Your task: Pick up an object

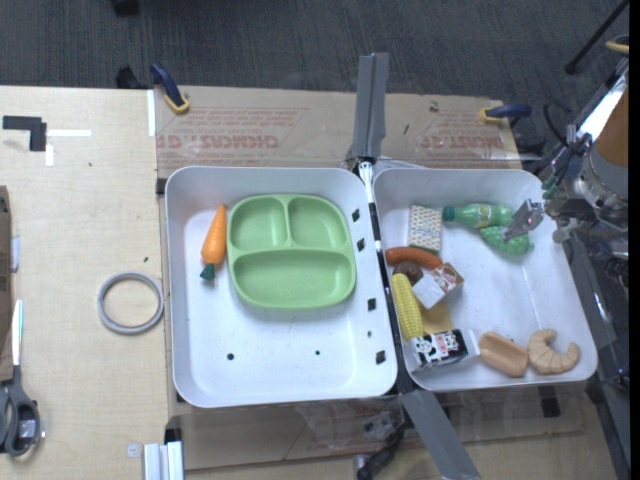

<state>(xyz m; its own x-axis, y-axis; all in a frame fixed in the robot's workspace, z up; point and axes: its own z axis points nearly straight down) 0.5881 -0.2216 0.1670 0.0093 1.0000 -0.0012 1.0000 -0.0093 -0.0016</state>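
Observation:
My gripper (522, 220) hangs over the far right part of the right bin (520, 298), at the cap end of a green bottle (478, 213) that lies on its side, and just above a green leafy piece (506, 242). The same bin holds a wafer pack (425, 228), a sausage (412, 256), a corn cob (406, 304), a small carton (438, 284), a black-and-white carton (440, 347), a bread roll (503, 354) and a croissant (556, 351). In the left bin (280, 358) lie a green divided plate (292, 251) and a carrot (213, 236).
The arm (608, 168) comes in over the right bin's right wall. A divider post (370, 108) rises between the bins at the back. A tape ring (130, 301) and scissors (18, 413) lie on the bench to the left.

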